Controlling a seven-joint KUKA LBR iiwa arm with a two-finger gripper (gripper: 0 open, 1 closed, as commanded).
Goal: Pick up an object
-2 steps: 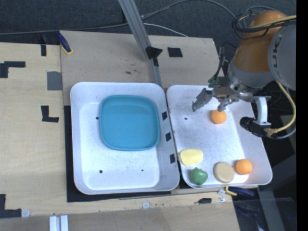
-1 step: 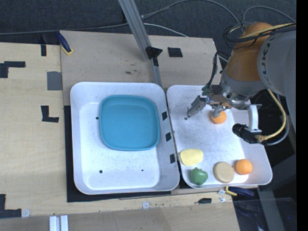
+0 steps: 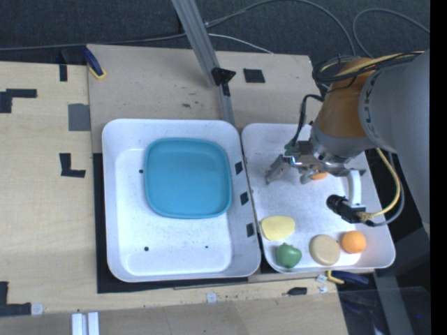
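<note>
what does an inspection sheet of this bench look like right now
surface: wooden bench with black tape marks, two white bins; left bin, right bin
job's things: yellow piece, green piece, tan round piece, orange ball, all at the right bin's near edge
clutter: blue plate in left bin
grippers: pincer over right bin, fingers spread, holding nothing
cables: black and yellow leads by the arm
surroundings: dark floor, metal post

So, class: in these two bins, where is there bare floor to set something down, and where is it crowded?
Free: the left bin floor below the blue plate, and the right bin middle, between the gripper and the yellow piece. Crowded: the right bin's near edge, where the yellow piece, green piece, tan disc and orange ball cluster.
</note>
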